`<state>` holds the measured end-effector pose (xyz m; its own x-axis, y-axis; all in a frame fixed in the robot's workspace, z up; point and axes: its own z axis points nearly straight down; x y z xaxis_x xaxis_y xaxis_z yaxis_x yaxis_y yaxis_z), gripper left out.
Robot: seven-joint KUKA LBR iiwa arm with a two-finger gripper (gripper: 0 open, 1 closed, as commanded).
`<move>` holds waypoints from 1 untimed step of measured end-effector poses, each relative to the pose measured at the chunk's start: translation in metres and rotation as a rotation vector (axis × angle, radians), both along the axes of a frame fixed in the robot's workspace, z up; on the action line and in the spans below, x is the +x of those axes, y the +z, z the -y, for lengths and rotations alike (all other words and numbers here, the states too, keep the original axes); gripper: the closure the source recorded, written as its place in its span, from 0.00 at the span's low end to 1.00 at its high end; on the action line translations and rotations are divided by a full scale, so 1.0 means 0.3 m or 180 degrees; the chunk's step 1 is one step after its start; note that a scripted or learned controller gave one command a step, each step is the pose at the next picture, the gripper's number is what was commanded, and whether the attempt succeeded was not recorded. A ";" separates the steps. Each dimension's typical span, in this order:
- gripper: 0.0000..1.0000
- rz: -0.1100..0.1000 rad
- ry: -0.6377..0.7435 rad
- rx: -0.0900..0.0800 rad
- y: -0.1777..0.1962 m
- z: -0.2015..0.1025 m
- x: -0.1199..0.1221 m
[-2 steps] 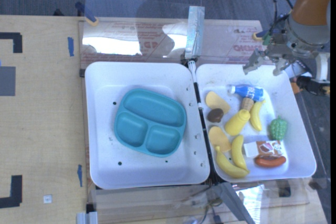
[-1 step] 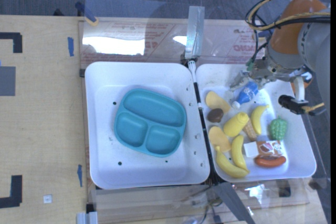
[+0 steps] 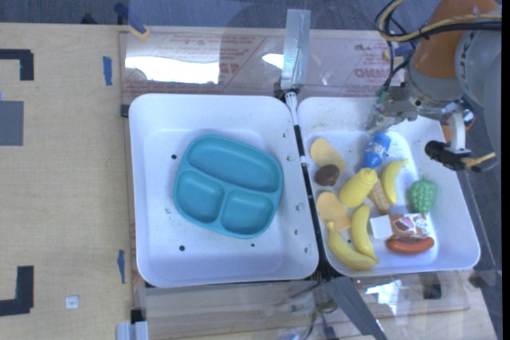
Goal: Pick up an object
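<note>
Hovering over the right bin [image 3: 470, 251], the claw [image 3: 388, 111] is sitting just above a blue bottle [image 3: 376, 150] — nothing lifted yet, grip state I cannot tell.

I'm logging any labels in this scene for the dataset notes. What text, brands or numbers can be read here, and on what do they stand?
Nothing can be read for certain.
Red print on the clear panel behind the bins: too blurred to read.
Red print on the same panel at its right end, near the gripper: too blurred.
Red and white packet in the right bin: printing too small to read.
Blue bottle: no legible label.
</note>
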<state>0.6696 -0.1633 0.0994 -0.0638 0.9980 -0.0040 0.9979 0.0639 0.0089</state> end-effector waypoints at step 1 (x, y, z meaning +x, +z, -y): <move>1.00 -0.0022 0.0930 -0.0001 -0.040 0.108 -0.235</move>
<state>0.5990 -0.1958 0.0874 -0.3484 0.9373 -0.0030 0.9373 0.3484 0.0022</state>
